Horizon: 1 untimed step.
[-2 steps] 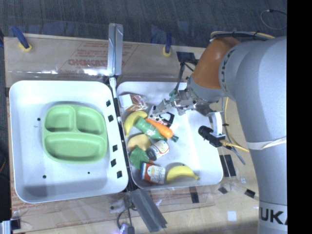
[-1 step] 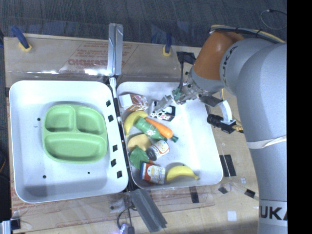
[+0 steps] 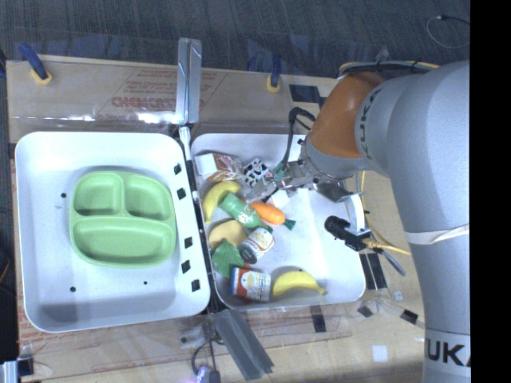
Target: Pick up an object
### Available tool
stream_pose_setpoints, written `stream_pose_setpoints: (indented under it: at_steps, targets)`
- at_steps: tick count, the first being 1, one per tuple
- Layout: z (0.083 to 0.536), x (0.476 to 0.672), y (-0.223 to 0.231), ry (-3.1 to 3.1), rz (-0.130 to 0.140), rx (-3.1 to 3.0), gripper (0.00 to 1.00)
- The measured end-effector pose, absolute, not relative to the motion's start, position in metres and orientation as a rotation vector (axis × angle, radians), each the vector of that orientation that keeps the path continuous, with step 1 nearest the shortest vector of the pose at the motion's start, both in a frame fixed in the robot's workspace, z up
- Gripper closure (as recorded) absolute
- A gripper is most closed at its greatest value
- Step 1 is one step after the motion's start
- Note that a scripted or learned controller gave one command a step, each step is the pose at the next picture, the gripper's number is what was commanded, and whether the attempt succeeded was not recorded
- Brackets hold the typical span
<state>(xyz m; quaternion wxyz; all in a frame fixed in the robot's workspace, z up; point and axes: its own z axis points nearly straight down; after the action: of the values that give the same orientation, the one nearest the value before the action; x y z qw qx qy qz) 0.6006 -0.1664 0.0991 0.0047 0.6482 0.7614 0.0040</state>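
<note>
Right white plastic bin (image 3: 339,282): three yellow bananas (image 3: 297,283), one orange carrot (image 3: 268,212), two cans, one green bottle. Left white bin (image 3: 32,214): one green divided plate (image 3: 124,218). Pincer (image 3: 281,180) above carrot, grip state unclear.

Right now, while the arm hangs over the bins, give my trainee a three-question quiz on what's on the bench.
1. True or false: the green divided plate lies in the same bin as the fruit.
2. Which item lies nearest the right bin's front wall? A) carrot B) banana next to the can C) black-and-white die
3. Fill in: the arm's tool hovers over the ____ bin.

Key: 1 false, since the plate sits alone in the left bin. 2 B. 3 right, near that bin's back end, close to the die.
</note>
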Motion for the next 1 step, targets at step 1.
stream_pose_setpoints:
  at_steps: [1]
  targets:
    - [0.1058, 0.5983, -0.1668, 2.393, 0.003, 2.030, 1.00]
